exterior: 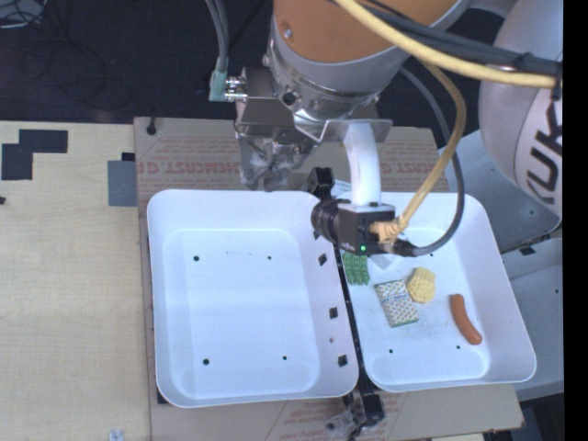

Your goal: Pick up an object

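Several small things lie in the right bin [511, 336]: a green piece [356, 270] by the bin's left wall, a white packet with a green pattern [397, 303], a yellow waffle-like piece [422, 285] and an orange-red sausage [466, 320] further right. My gripper [272, 171] hangs high, close to the camera. In the view it sits over the back rim of the left bin [167, 292], to the left of all these things. Nothing can be made out in its grasp.
The two white bins stand side by side on a cardboard sheet [184, 159] on the wooden bench [64, 283]. The arm's big orange and grey body [367, 26] covers the top middle of the view.
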You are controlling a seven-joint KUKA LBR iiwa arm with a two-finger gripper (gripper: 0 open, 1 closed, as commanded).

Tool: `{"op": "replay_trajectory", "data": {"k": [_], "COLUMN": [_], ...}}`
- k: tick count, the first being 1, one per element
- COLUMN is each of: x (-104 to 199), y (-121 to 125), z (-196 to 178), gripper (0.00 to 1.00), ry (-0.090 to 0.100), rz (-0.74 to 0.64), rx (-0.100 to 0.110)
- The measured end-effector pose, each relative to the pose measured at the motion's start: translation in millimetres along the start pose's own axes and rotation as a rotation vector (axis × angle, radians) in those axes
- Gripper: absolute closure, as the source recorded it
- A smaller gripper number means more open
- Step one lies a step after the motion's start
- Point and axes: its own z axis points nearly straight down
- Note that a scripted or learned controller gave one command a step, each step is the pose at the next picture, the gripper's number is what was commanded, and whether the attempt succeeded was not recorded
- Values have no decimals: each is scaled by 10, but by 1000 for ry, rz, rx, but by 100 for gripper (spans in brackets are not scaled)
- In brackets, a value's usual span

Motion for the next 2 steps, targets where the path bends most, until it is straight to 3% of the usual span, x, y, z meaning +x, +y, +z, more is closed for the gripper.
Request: {"op": "replay_trajectory", "data": {"k": [1,2], "x": [-245,-1050], "y": [498,-23], "z": [952,993], "gripper": [100,100], "ry": [-3,0], "rz": [4,6], "rx": [5,2]}}
